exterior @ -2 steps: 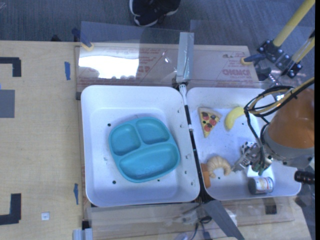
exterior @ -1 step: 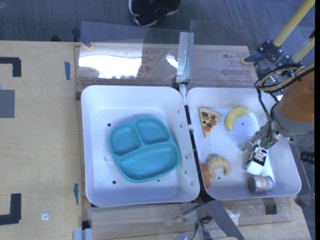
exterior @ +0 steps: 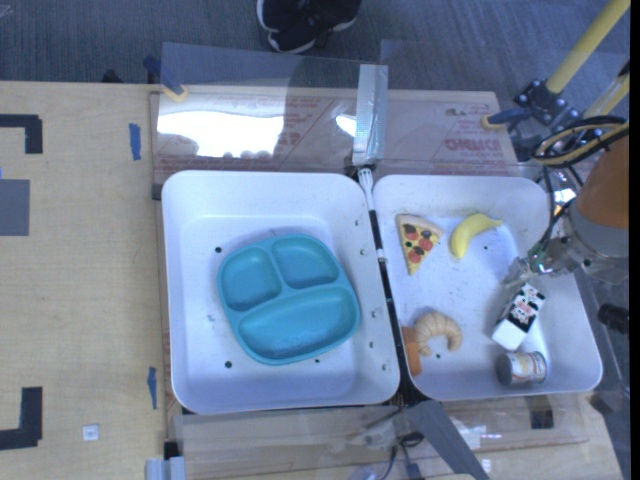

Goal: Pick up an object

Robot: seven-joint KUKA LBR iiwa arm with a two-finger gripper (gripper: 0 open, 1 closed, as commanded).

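Note:
The right bin (exterior: 570,208) holds a pizza slice (exterior: 416,241), a yellow banana (exterior: 472,232), a tan croissant (exterior: 440,330) with an orange piece (exterior: 411,351) beside it, a white carton with black and red marks (exterior: 518,318) and a small can (exterior: 523,367). My gripper (exterior: 533,264) reaches in from the right and hangs at the bin's right side, just above the carton's upper end. Nothing shows between its tips. The arm's orange band (exterior: 610,193) sits above it at the frame's right edge.
The left bin (exterior: 190,268) carries a blue divided plate (exterior: 288,296). A clear plastic sheet with a metal strip (exterior: 370,113) stands behind both bins. Cables and a yellow pole (exterior: 585,43) crowd the upper right. A dark shoe (exterior: 300,3) is on the floor beyond.

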